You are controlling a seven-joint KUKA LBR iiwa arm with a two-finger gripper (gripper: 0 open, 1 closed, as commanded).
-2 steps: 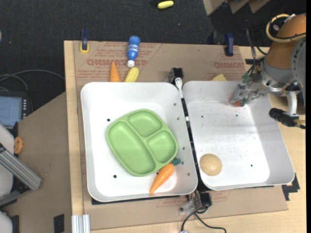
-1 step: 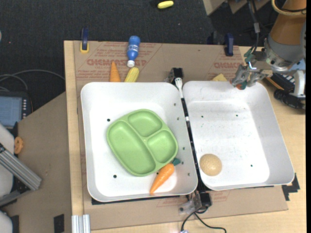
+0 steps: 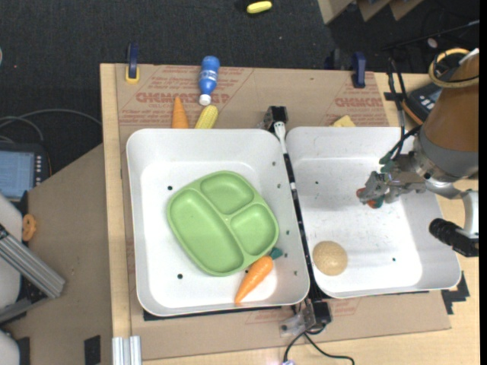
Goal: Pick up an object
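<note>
- Bins: two shallow white bins sit side by side on the counter [image 3: 228,90], the left bin [image 3: 144,226] in the middle of the frame and the right bin [image 3: 342,150] toward the right.
- A green divided plate [image 3: 222,223] lies in the left bin, with three compartments.
- An orange toy carrot [image 3: 254,277] lies just below the plate's lower right edge, tilted, its green top touching or nearly touching the plate.
- A round tan ball-like object [image 3: 330,257] rests in the lower left part of the right bin, well apart from the arm.
- The arm [image 3: 453,128] reaches in from the right edge of the frame, and its jaws [image 3: 373,194] hang over the middle right of the right bin; whether the jaws are wide or narrow, or hold anything, I cannot tell.
- On the counter above the left bin lie a blue and white bottle [image 3: 208,78], a small orange cone-shaped piece [image 3: 179,114] and a yellow piece [image 3: 206,117].
- A yellow item [image 3: 259,7] lies on the dark floor at the top of the frame.
</note>
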